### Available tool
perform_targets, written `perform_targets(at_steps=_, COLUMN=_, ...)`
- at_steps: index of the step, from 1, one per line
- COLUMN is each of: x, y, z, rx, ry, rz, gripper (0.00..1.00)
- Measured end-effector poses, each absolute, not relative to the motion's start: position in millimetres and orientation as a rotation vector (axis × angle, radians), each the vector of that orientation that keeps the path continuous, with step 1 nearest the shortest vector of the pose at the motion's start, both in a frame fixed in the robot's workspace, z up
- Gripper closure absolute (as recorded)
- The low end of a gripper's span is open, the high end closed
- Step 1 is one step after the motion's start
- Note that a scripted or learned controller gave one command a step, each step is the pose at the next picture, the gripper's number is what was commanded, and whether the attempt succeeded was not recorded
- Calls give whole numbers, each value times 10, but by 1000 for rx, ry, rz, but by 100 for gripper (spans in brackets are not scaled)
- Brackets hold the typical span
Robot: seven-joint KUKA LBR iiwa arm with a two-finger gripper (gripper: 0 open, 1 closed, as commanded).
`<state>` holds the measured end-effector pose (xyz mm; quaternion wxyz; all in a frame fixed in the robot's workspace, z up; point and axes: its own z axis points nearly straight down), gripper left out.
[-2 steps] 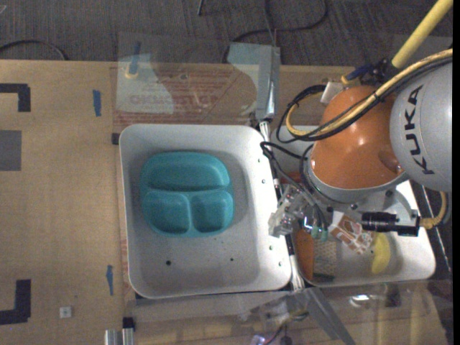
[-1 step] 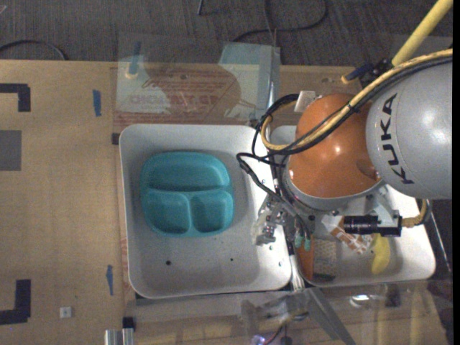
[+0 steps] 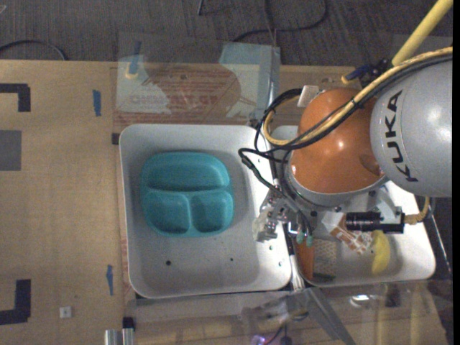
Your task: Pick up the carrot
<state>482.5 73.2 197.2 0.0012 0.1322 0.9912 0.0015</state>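
The carrot point(image 3: 305, 256) shows as an orange shape at the front left of the right bin point(image 3: 417, 268), partly hidden by the wrist above it. My gripper point(image 3: 275, 223) hangs under the arm's orange band point(image 3: 330, 149), over the wall between the two bins and just left of and behind the carrot. Nothing is visibly held between its tips.
A teal divided plate point(image 3: 188, 192) lies in the left bin point(image 3: 136, 214). Beside the carrot in the right bin are a yellow banana-like piece point(image 3: 379, 253), a checkered item point(image 3: 325, 256) and a small orange-and-white item point(image 3: 353, 240). Cables point(image 3: 267, 157) loop beside the wrist.
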Motion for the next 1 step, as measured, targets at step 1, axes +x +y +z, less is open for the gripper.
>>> perform_targets(at_steps=1, x=4845, y=723, z=2061, rx=422, ry=3108, rz=8, gripper=100)
